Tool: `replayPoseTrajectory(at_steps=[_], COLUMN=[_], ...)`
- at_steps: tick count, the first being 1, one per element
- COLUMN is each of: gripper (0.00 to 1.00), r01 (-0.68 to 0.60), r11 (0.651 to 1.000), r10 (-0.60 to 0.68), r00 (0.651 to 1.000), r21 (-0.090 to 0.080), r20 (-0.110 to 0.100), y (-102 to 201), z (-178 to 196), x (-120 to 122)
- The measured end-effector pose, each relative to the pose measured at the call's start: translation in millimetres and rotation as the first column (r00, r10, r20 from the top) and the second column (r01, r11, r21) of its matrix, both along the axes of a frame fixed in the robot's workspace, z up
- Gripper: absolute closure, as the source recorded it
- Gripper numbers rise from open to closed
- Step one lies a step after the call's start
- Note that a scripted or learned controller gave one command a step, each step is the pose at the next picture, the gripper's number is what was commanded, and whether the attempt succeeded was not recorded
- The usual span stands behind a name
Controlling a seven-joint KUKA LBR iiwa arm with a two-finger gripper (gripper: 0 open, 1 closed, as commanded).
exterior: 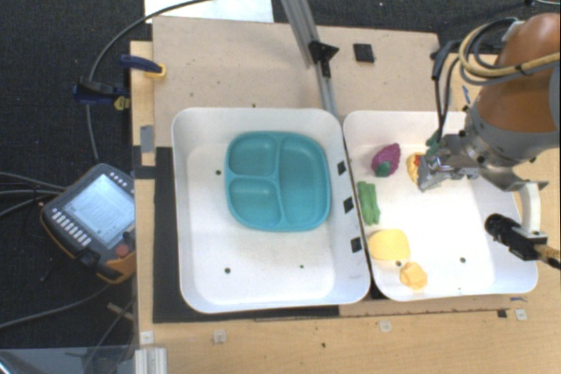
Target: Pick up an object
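- Hovering low over the right bin (473,276), the claw (429,173) sits at the end of the grey-and-orange arm (517,101) that reaches in from the right; whether it is released or clenched I cannot tell, since the wrist housing covers its tips from this angle.
- Just beside the claw, on its left edge, a small yellow-and-red object (413,168) peeks out, partly hidden, and this looks like the likeliest target (a judgement from closeness alone).
- A little further left lies a purple object (386,158), near the yellow-and-red one but apart from it; the descent should stay centred so the claw does not nudge the purple piece instead.
- Outward again, a green object (369,202) lies lengthwise near the bin's left wall, with a pale yellow object (388,243) and a small orange object (413,275) toward the near corner, all well apart from the claw.
- To do this step well: settle straight down over the chosen piece, close squarely across its narrow side, and lift only once it is seated (small rounded toys tend to squirt out sideways).
- The left bin (202,258) holds a teal divided tray (279,181), and both bins rest on the counter (237,57); neither matters for this grasp.
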State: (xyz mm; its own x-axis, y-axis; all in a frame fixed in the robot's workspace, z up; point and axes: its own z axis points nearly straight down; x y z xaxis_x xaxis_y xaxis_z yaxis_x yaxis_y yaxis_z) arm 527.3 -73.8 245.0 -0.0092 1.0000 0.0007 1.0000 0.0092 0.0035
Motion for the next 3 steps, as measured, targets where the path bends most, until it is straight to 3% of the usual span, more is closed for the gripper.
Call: replayPoseTrajectory(at_steps=[3], gripper=[1.0], r01=[-0.001], r11=[1.0], r10=[0.001], r00=[1.0], r21=[0.001], r20=[-0.002], y=[162], z=[-19], x=[10])
